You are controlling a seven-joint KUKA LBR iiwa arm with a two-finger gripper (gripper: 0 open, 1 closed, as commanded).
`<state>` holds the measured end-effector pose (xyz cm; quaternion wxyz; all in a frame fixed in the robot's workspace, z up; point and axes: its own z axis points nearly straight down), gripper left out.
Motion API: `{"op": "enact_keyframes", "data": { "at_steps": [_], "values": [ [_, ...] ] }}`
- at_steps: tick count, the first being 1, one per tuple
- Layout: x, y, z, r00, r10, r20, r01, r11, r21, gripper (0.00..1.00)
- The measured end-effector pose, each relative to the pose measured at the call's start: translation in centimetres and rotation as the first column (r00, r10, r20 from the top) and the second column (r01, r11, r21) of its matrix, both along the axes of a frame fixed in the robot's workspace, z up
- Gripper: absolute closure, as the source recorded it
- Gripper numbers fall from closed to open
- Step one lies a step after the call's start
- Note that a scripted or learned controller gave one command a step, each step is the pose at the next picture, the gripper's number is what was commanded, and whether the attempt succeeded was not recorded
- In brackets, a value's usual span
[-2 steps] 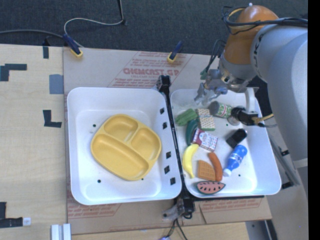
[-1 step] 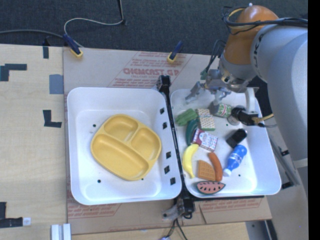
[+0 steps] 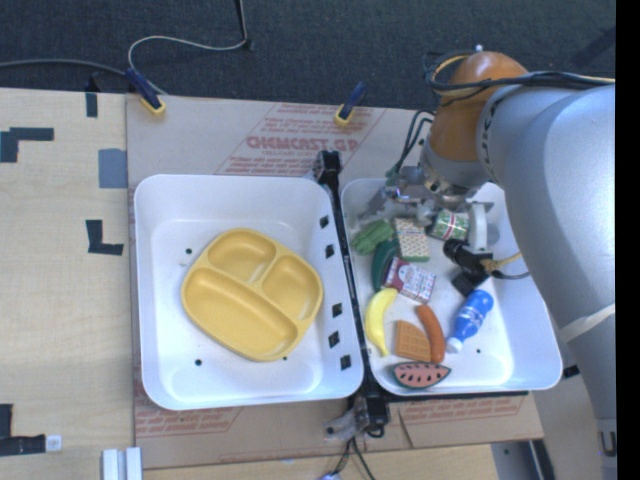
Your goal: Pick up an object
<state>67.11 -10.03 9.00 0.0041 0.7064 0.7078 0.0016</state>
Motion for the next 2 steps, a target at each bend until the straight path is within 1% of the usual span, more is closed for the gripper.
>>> {"op": "enact_keyframes", "data": {
  "at_steps": [1, 2],
  "values": [
    [0.15, -0.05, 1.11, 1.000, 0.001, 0.007, -0.001, 1.000, -0.003, 1.00],
    [0.16, -0.05, 1.14, 1.000, 0.002, 0.007, -0.002, 1.000, -0.003, 0.00]
  ]
}}
